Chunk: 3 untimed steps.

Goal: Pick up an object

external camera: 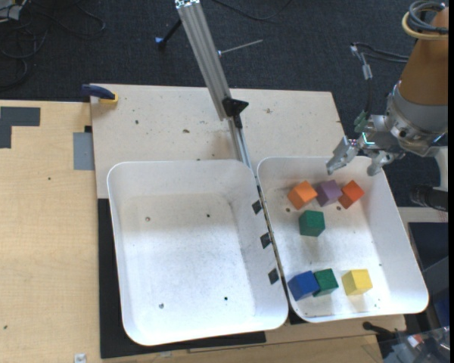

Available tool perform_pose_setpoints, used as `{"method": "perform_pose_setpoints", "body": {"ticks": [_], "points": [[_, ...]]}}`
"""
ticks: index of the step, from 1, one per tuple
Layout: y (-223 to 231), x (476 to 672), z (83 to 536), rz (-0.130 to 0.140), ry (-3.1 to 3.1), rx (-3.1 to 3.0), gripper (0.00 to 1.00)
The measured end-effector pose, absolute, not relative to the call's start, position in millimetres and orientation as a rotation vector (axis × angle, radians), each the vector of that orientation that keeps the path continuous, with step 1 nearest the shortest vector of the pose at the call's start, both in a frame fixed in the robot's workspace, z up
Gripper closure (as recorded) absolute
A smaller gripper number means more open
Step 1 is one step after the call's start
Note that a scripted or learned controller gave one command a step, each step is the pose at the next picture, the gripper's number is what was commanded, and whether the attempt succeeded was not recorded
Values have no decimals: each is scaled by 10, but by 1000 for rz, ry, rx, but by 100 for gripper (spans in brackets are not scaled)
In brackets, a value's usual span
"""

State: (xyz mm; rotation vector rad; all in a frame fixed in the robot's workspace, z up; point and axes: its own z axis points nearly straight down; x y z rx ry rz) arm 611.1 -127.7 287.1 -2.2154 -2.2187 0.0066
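Note:
The right bin [408, 248] holds several small blocks. An orange block [302, 194], a purple block [329, 192] and a red-orange block [351, 193] sit in a row near its far side, with a dark green block [312, 222] just in front of them. A blue block [303, 284], a green block [326, 280] and a yellow block [356, 281] lie near the front rim. My gripper [357, 159] hovers above the bin's far right edge, fingers spread open, nothing between them, just above the purple and red-orange blocks.
The left bin [136, 203] sits beside the right one, with black clips on the shared rim. A slanted metal post [208, 59] rises behind the bins. A blue-and-yellow clamp [100, 93] lies at the board's far left corner.

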Motion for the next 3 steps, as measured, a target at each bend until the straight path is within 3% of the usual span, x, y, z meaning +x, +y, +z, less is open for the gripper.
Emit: {"method": "perform_pose_setpoints", "body": {"ticks": [1,3], "points": [[-1280,6117,2897,3,-2221,-2218,0],[-1225,6147,1992,8,-2217,-2216,0]]}}
